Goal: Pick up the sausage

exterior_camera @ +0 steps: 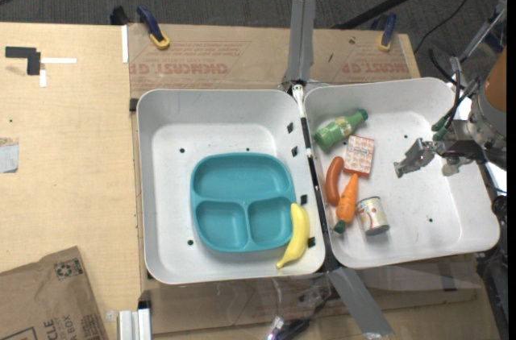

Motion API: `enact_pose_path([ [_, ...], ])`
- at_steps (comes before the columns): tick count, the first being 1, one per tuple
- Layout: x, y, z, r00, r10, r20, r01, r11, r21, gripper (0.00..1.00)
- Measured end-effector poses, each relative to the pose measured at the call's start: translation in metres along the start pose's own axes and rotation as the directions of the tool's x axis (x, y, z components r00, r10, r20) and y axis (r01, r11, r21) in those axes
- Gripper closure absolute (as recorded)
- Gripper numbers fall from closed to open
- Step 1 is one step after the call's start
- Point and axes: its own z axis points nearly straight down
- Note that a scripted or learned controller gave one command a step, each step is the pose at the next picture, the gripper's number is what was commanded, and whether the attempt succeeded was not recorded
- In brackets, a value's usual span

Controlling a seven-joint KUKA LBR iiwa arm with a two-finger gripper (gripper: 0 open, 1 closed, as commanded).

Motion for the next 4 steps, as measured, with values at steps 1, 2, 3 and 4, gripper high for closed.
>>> enact_pose_path([
  [1,0.076,0.047,0.096,0.998,0.069,0.0,-0.069,0.998,0.003,0.0],
  [2,0.104,0.092,0.095,0.997,0.073,0.001,-0.073,0.997,0.001,0.0],
  [3,0.101,0.067,0.095,0.989,0.151,0.0,-0.151,0.989,0.002,0.0],
  [4,0.095,0.037,0.095,0.982,0.188,0.001,-0.188,0.982,0.002,0.0],
])
